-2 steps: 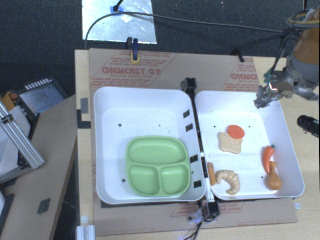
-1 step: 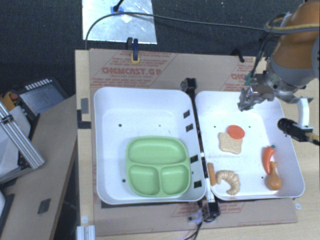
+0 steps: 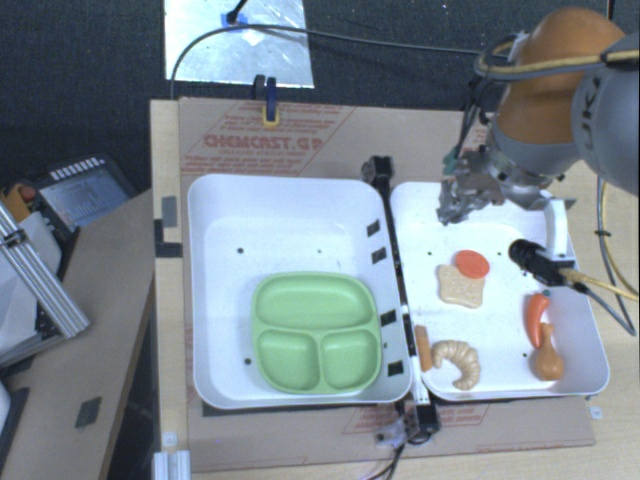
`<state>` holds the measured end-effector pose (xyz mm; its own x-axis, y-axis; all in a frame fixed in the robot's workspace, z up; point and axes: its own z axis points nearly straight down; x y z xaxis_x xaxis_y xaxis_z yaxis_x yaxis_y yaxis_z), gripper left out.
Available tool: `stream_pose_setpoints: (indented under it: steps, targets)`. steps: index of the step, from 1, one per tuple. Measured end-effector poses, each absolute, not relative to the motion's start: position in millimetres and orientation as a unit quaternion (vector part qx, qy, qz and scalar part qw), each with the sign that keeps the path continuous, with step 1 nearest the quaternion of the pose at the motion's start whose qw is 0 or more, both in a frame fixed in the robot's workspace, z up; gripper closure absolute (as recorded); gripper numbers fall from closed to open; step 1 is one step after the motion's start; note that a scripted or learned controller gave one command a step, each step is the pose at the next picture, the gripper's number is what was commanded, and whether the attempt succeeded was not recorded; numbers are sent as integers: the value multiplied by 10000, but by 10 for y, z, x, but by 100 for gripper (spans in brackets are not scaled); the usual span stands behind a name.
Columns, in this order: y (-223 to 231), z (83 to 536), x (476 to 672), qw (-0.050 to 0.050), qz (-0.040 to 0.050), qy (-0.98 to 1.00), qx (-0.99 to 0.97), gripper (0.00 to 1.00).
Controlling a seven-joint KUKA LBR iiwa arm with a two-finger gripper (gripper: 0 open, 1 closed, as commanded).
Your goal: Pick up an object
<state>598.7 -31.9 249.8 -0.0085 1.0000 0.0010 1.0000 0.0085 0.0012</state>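
My gripper (image 3: 453, 212) hangs over the far left part of the right bin (image 3: 500, 230), with nothing seen between its fingers. Below it in that bin lie a red-orange round piece (image 3: 472, 263) and a beige toast slice (image 3: 461, 287) touching it. A croissant (image 3: 457, 360) rests near the front wall. An orange carrot (image 3: 537, 315) and a tan pear-shaped piece (image 3: 546, 362) lie at the right side. A thin brown stick (image 3: 423, 349) lies along the left wall.
The left bin (image 3: 230, 218) holds a green divided plate (image 3: 315, 331) toward its front. A black divider (image 3: 392, 268) with clips runs between the bins. Cardboard (image 3: 290, 138) lies under both bins, with a clamp at the back.
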Motion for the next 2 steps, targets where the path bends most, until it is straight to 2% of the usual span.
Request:
stream_pose_setpoints:
  steps: [1, 2]
  targets:
    - [165, 2517, 6099, 5, 15, 7103, 7039, 100]
    - [690, 2283, 6176, -2, 6, 7102, 7040, 100]
